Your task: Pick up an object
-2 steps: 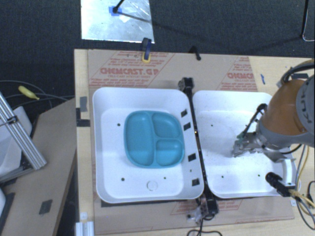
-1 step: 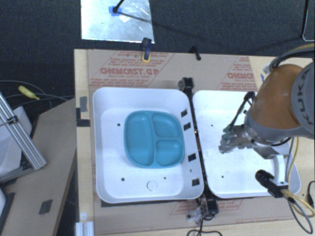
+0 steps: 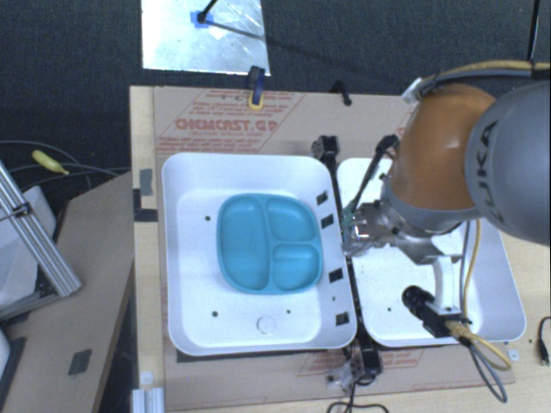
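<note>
The grey arm with its orange band (image 3: 448, 144) hangs over the right-hand shallow white bin (image 3: 499, 317), and its bulk hides the hand (image 3: 366, 231); I cannot tell how it is set.

The only clear candidate for picking is the light-blue three-compartment plastic plate (image 3: 267, 243), lying flat in the middle of the left-hand white bin (image 3: 189, 196), at about nine o'clock from the wrist and apart from it.

To do this well, I'd say the arm should cross the dividing walls and come down on the plate's raised rim or a partition ridge, since the flat floor offers nothing to pinch.

Both bins sit on a cardboard sheet with red lettering (image 3: 228, 123) over the pale table (image 3: 86, 231). A silvery foil square (image 3: 207, 20) lies at twelve o'clock on dark carpet.
</note>
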`<move>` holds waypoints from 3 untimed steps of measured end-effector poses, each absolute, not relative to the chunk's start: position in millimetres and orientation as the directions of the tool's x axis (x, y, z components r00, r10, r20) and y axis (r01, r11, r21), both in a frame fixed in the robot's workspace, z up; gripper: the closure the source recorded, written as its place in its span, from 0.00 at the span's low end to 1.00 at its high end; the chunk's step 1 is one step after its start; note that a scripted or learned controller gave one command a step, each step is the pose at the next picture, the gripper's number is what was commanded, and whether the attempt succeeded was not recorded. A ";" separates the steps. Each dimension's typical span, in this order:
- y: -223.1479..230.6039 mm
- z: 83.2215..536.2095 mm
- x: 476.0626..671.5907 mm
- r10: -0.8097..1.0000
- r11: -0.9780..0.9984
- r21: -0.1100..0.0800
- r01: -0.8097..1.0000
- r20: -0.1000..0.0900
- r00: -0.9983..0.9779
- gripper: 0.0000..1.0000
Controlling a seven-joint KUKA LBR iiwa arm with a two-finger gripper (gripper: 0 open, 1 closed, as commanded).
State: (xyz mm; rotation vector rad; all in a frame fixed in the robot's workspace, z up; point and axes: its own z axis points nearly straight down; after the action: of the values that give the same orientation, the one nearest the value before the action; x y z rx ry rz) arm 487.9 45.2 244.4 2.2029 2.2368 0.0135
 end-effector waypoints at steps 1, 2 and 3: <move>115.0 372.9 487.9 1.000 0.013 0.017 1.000 0.007 -0.013 1.00; 136.4 404.3 486.9 1.000 0.007 0.006 1.000 0.003 -0.007 1.00; 189.0 448.5 486.6 1.000 0.009 0.007 1.000 0.004 -0.009 1.00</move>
State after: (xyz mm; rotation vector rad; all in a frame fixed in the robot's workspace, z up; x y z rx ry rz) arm 486.6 189.0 448.5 2.2101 2.2301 0.0118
